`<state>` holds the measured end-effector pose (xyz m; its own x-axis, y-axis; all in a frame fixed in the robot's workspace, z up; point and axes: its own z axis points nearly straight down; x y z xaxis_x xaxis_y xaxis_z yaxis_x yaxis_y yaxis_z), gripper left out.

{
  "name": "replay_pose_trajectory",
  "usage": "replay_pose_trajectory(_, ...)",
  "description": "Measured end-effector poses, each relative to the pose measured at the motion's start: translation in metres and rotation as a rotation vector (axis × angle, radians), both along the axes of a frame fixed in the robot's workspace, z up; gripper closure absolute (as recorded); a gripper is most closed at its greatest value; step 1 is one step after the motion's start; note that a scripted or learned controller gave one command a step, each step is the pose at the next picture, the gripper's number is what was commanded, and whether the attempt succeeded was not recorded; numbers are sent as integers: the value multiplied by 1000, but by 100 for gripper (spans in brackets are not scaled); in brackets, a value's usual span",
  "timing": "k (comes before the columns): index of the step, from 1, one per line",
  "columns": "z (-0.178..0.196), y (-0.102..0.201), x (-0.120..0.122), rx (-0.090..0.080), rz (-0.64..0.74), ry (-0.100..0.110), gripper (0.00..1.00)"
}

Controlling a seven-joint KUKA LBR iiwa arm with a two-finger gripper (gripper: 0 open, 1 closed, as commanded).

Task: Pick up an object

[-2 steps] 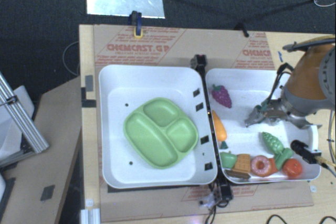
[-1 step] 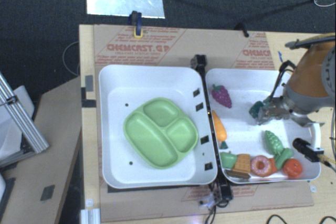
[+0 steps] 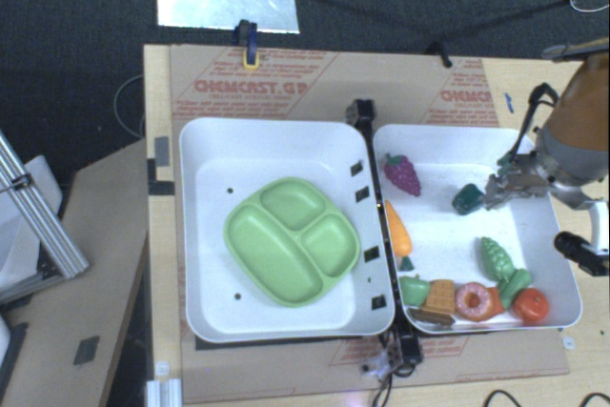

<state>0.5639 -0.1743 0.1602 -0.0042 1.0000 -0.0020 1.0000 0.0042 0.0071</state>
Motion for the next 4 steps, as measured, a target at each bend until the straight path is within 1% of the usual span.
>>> replay_pose_trajectory(1, 57, 7, -5, 1, 1, 1, 100)
replay_pose_trajectory(2, 65, 7, -4, 1, 1, 4, 100)
replay_pose_trajectory(3, 57, 54, -21, 3, 4, 7, 100)
replay_pose_trajectory(4, 63, 111, -22, 4, 7, 6, 100)
